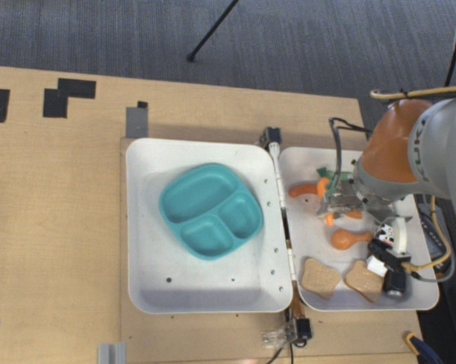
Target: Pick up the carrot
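Observation:
The carrot (304,191), orange with a green top, lies in the upper left part of the right bin (425,300). My gripper (335,199) hangs low over the bin just right of the carrot, its tip close to the carrot's thick end. The grey arm with the orange band (390,146) covers the bin's right side. Small orange bits (331,218) show right under the gripper; I cannot tell what they belong to.
An orange pear-shaped item (345,238) lies below the gripper. Two bread slices (319,277) (363,280) sit at the bin's front. The left bin (141,212) holds a teal divided plate (210,210). Black-and-white cable parts (386,258) hang by the arm.

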Controlling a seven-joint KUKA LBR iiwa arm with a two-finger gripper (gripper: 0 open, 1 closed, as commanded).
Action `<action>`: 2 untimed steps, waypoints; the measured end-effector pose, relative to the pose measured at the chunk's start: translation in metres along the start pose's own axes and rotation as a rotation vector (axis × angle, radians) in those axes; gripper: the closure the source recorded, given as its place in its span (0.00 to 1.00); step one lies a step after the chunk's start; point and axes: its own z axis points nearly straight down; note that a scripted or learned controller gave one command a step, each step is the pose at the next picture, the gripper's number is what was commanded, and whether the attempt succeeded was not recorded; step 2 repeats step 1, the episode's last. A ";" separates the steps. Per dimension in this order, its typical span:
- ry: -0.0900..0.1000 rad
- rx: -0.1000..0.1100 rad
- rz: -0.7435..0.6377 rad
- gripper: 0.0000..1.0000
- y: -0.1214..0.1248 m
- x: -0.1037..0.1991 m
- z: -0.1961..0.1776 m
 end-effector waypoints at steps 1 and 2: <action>0.004 0.005 0.102 1.00 0.036 0.081 -0.097; 0.004 0.005 0.102 1.00 0.036 0.081 -0.097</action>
